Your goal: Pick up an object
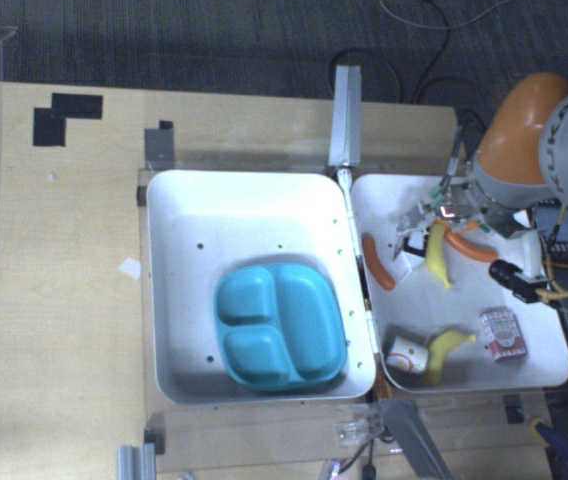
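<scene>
arm (539,143) over right bin (554,363) | jaws: cannot tell, low by banana (435,253) | blue tray (280,324) in left bin (179,268)

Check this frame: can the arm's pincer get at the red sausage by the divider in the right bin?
Probably yes. The red sausage lies alone on the bin floor with nothing on top of it, and the pincer hovers nearby. Its closeness to the right bin divider wall may crowd one side.

light wooden bench (64,268) bears left bin (174,298) and right bin (549,363), side by side
</scene>
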You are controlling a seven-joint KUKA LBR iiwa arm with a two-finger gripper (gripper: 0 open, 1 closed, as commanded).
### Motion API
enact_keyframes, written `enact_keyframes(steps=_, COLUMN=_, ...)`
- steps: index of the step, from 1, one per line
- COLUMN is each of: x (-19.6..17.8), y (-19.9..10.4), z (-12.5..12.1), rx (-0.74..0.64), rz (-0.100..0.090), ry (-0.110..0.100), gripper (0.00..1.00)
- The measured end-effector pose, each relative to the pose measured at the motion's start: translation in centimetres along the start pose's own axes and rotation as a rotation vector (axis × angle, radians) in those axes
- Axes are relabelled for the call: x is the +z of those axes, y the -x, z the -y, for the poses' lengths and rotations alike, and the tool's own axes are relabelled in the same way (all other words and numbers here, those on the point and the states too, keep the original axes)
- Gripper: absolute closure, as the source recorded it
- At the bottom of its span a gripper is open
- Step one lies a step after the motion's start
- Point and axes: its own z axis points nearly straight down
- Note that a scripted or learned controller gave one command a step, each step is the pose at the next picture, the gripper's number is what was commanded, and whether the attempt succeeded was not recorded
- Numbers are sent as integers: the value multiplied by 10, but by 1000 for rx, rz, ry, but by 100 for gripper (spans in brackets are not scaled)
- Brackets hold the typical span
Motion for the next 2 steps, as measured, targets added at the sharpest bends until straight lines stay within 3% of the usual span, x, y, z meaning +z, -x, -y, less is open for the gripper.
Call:
enact_keyframes(steps=1, x=-16, y=-1, z=-5, rx=-3, rz=2, ry=13, gripper=100)
enact_keyframes(steps=2, x=-144, y=-67, z=-3, rx=69, rz=-3, ry=-49, gripper=100)
